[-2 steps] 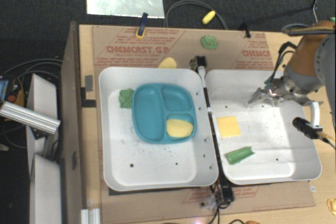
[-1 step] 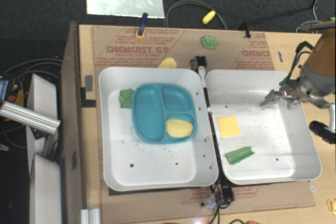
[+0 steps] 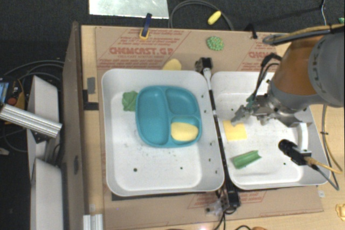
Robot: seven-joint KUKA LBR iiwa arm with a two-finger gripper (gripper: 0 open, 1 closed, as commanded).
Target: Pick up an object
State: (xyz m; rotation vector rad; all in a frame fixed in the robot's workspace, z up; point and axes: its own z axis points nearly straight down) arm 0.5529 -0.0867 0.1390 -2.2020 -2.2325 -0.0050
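My gripper (image 3: pixel 243 113) hangs low over the right bin (image 3: pixel 269 180), near its left side, with the grey arm and orange band reaching in from the right. Just below its tip a flat yellow square (image 3: pixel 235 132) lies on the bin floor; whether the two touch I cannot tell. A green oblong piece (image 3: pixel 246 159) lies further toward the front. In the left bin (image 3: pixel 124 169) sits a blue divided plate (image 3: pixel 156 116) with a yellow rounded object (image 3: pixel 184 131) in its lower right compartment. A green leafy piece (image 3: pixel 129 100) rests against the plate's left rim.
A dark divider (image 3: pixel 213 116) runs between the bins. Behind them on the cardboard lie a yellow lump (image 3: pixel 172 65) and a green bumpy disc (image 3: pixel 215 43). A blue and yellow clamp (image 3: pixel 145 29) stands at the back edge.
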